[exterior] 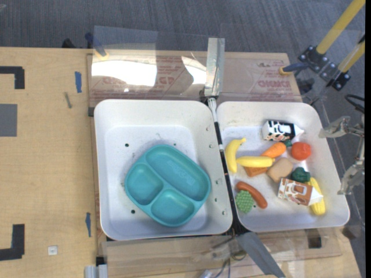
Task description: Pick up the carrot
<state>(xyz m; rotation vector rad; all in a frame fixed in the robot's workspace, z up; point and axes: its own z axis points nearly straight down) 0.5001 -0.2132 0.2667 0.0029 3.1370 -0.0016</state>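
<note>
The carrot (pixel 275 150) is a small orange toy lying in the right bin (pixel 328 216), near its middle toward the back. It rests between a black-and-white cow-patterned toy (pixel 279 130) behind it and a beige potato-like piece (pixel 280 168) in front. A round red-orange tomato (pixel 300 150) sits just to its right. At the carrot's lower left end lies a yellow piece (pixel 254 162).
The right bin also holds a banana (pixel 232 154), a red sausage (pixel 253 193), a green berry (pixel 244 201), a small carton (pixel 294 191), a green piece (pixel 301 175) and a yellow piece (pixel 316 198). A teal divided plate (pixel 168 184) lies in the left bin (pixel 110 120).
</note>
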